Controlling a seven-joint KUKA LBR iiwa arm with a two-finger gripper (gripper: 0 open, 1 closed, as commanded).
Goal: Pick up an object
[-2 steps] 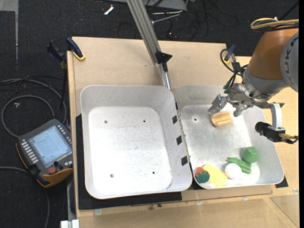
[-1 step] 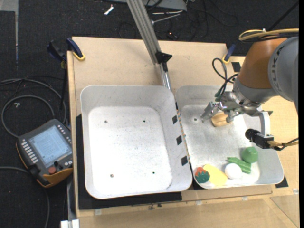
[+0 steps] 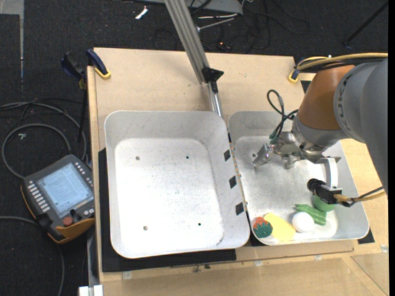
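Near right bin's (image 3: 247,128) front, green toy (image 3: 315,213), long axis left-right

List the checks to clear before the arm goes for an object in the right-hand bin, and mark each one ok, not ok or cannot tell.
1. Objects within the right bin: ok. A yellow piece, a white ball, a green toy and a red and green item lie along its near edge.
2. Gripper over that bin: ok, but over bare floor, up-left of the objects.
3. Gripper free of any load: cannot tell from this angle.
4. A target standing apart: not ok. The objects are bunched together, several touching.
5. Room beside the bin wall: not ok. The cluster hugs the near rim.
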